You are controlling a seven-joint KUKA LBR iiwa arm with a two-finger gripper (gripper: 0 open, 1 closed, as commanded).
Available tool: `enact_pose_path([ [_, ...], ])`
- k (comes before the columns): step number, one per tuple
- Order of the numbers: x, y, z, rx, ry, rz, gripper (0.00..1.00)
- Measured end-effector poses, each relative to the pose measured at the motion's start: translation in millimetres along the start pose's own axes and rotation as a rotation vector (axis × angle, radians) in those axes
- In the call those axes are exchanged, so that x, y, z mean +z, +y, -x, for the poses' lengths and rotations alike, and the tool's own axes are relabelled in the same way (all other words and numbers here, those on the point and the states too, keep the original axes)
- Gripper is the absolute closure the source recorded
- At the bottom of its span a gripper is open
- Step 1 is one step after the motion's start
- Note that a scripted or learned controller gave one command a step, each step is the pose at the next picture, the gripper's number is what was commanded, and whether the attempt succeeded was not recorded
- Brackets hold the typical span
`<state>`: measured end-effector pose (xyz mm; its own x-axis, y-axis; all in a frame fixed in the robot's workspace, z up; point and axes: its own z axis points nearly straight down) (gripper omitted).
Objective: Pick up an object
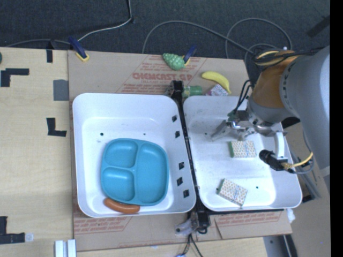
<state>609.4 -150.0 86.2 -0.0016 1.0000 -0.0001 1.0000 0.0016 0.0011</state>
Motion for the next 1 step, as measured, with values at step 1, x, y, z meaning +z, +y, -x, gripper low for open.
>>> enact_pose_path([
  [1, -0.8, -118.0, 73.2, 0.002, 0.001, 0.0, 0.0],
])
